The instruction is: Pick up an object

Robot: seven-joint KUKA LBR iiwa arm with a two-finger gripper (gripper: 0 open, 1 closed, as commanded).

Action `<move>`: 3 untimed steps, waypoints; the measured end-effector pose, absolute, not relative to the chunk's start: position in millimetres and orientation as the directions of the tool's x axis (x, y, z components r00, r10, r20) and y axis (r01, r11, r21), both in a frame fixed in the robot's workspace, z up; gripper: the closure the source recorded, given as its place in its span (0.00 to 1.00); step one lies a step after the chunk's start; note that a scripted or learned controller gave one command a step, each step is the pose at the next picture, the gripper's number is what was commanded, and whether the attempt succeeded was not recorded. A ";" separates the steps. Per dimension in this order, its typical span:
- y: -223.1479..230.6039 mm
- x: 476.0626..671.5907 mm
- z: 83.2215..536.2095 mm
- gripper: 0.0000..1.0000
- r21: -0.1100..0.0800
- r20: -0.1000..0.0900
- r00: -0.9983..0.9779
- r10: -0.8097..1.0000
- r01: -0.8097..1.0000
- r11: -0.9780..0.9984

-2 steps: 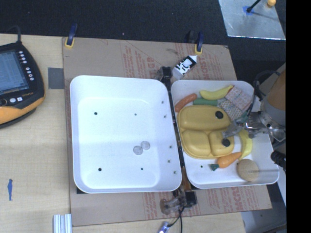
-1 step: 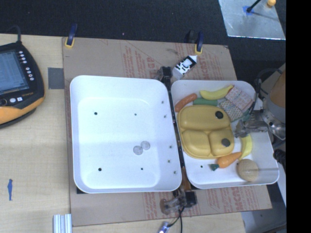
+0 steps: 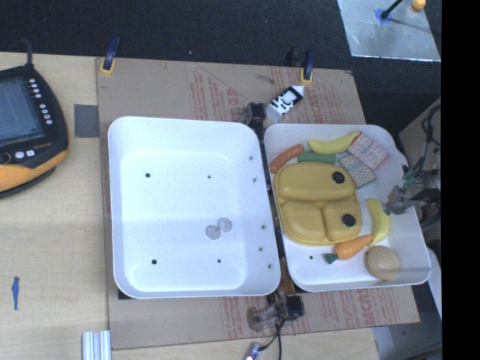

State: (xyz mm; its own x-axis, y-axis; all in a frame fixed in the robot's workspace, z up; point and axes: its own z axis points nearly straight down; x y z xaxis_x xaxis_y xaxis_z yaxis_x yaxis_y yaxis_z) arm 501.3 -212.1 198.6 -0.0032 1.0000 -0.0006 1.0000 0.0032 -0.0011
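Note:
The right bin (image 3: 417, 240) holds several toy foods. A large yellow moulded tray (image 3: 315, 201) with two dark dots lies in its middle. Along the bin's back sit a yellow banana (image 3: 334, 142), a green piece (image 3: 316, 157), an orange carrot (image 3: 286, 157) and some patterned square pieces (image 3: 363, 158). Toward the front lie a second banana (image 3: 378, 221), a carrot (image 3: 352, 247) and a beige round lump (image 3: 383, 262). My gripper (image 3: 398, 199) reaches in low over the bin's right rim, just right of the second banana's upper end. I see nothing between its fingers.
Two small silver discs (image 3: 218, 229) lie in the left bin (image 3: 127, 201). A teach pendant (image 3: 26, 133) rests on the bench at far left. Clamps (image 3: 306, 66) hold the cardboard sheet under the bins at its back edge.

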 end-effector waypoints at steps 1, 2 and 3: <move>-211.9 501.3 198.4 0.00 -0.001 0.000 -0.003 1.000 1.000 0.003; -196.5 500.0 106.5 0.00 0.005 0.000 -0.005 1.000 1.000 0.005; -200.0 479.7 94.9 0.00 0.002 0.007 -0.013 1.000 1.000 0.012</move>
